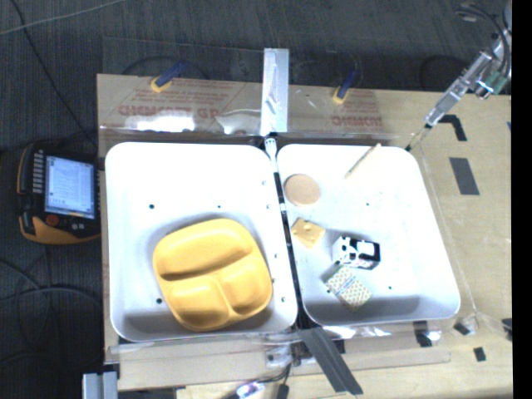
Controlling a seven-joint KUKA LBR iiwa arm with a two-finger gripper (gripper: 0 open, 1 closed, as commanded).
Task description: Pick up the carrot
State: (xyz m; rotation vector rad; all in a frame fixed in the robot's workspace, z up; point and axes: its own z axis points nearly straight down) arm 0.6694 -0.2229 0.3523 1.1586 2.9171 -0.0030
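Observation:
The right bin (432,223) holds a round tan disc (302,189), a small yellow-orange chunk (307,233), a black-and-white object (357,251), a patterned packet (349,288) and a thin pale stick (362,162). None of these has a clear carrot shape. My gripper (482,77) sits at the upper right edge of the view, above the bench and outside the right bin's far right corner. It looks like a slim grey metallic shape slanting down to the left, and nothing is seen in it.
The left bin (133,189) holds a large yellow divided plate (213,271). A handheld screen unit (62,191) lies left of the bench. Clamps and a clear plastic sheet (249,106) run along the back edge.

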